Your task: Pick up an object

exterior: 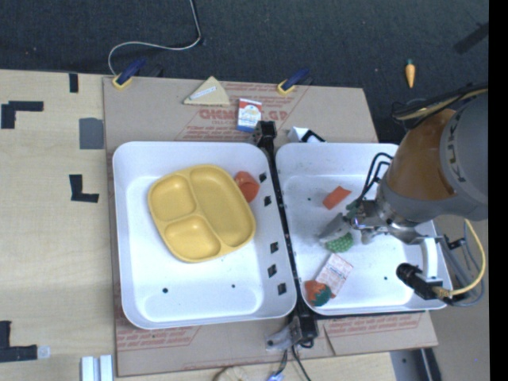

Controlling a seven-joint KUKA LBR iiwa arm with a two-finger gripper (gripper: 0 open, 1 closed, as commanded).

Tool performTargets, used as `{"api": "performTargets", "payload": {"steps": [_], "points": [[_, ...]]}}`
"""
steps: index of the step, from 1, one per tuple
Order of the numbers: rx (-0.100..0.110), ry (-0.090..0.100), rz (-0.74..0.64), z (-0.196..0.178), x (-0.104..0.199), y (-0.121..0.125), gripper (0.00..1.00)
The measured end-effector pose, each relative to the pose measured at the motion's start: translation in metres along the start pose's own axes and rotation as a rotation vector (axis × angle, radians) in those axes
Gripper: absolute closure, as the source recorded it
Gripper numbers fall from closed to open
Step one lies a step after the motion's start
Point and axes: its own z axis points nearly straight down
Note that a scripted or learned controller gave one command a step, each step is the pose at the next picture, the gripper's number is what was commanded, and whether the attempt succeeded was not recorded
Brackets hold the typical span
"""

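Left bin (135, 292): yellow tray (201, 211) fills centre-top; lower part open. Right bin (381, 304): orange piece (336, 197), green item (340, 243), packet (335, 274) crowd centre-left; upper strip and lower-right floor open.

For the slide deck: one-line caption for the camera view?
KUKA arm's gripper poised over a green object in the right bin; yellow divided tray in the left bin.

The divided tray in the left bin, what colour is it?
Yellow. The divided plastic tray shows plainly in the camera view, lying in the left white bin.
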Motion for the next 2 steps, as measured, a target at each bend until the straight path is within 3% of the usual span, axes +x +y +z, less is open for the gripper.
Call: {"api": "performTargets", "payload": {"steps": [1, 2], "points": [[-0.004, -0.003, 0.001, 0.0326, 0.0090, 0.0133, 0.00], [-0.007, -0.004, 0.001, 0.0233, 0.0089, 0.0139, 1.00]]}}
